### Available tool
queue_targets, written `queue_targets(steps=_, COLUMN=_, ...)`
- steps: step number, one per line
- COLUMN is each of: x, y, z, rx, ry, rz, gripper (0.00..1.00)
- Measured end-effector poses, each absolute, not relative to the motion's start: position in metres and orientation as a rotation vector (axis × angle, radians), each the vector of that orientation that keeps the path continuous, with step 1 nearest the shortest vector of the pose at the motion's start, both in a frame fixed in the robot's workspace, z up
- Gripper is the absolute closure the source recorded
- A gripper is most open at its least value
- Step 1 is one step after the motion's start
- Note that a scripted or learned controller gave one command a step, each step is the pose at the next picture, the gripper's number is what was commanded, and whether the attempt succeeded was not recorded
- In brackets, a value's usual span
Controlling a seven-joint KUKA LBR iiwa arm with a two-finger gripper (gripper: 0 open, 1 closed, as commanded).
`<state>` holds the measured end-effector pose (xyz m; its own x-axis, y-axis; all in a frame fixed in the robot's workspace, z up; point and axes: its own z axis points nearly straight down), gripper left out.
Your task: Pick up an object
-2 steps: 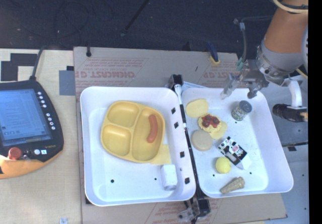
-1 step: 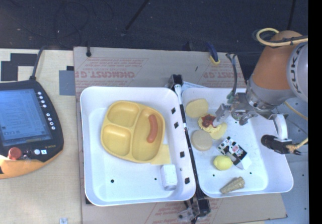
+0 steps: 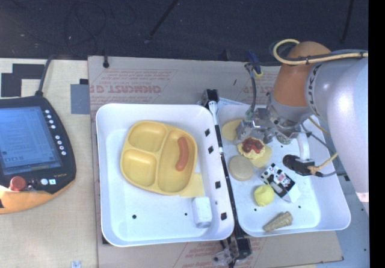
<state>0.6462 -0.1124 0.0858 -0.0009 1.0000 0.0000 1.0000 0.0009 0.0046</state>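
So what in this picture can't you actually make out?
- The claw, camera view: the wrist and cables above it hide whether it is open or shut.
- The red-topped yellow toy food beneath it: partly covered by the claw, so contact is unclear.
- The black-and-white patterned item: too small to identify.
- The handheld screen at the left edge: cut off, its text blurred.

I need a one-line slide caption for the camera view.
KUKA arm's hand above toy food in the right bin; yellow plate with sausage in left bin.
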Motion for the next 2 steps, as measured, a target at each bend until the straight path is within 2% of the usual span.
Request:
queue_targets(steps=1, x=0.613, y=-0.124, z=0.088, rx=2.225, ry=2.222, rz=-0.005, gripper=0.0)
queue_targets(steps=2, x=0.614, y=-0.124, z=0.098, rx=2.227, ry=2.221, rz=-0.003, gripper=1.0)
